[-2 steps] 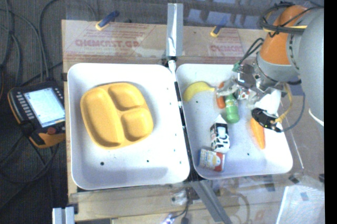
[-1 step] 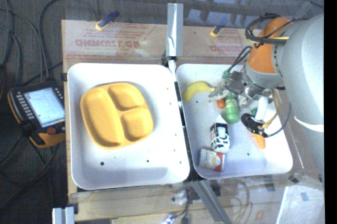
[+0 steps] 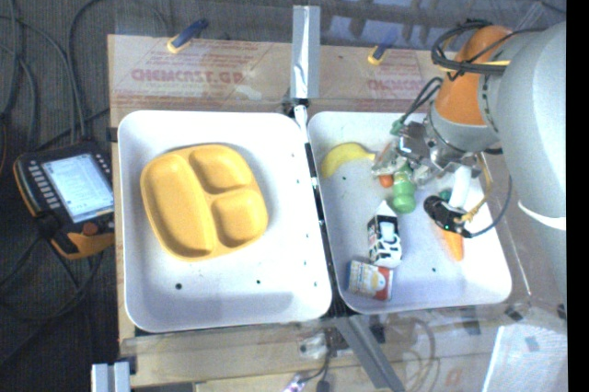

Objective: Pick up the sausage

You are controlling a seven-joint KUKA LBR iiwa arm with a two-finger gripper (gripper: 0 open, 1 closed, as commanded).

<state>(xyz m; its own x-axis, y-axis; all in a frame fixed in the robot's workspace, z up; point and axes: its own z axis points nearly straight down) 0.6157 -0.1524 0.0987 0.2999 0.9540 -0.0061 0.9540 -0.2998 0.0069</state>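
Sausage, which I take to be the small reddish piece [image 3: 386, 181], lies in the right bin [image 3: 479, 275] between a banana [image 3: 342, 157] and a green ball [image 3: 402, 195]. My pincer [image 3: 406, 162] hangs just above it; whether open or closed, I cannot tell.

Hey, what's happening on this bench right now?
A grey robot arm reaches into the right bin, its hand low among toy foods by a yellow banana and a green piece. Nothing is visibly gripped, and no sausage can be made out. A yellow divided plate sits untouched in the left bin.
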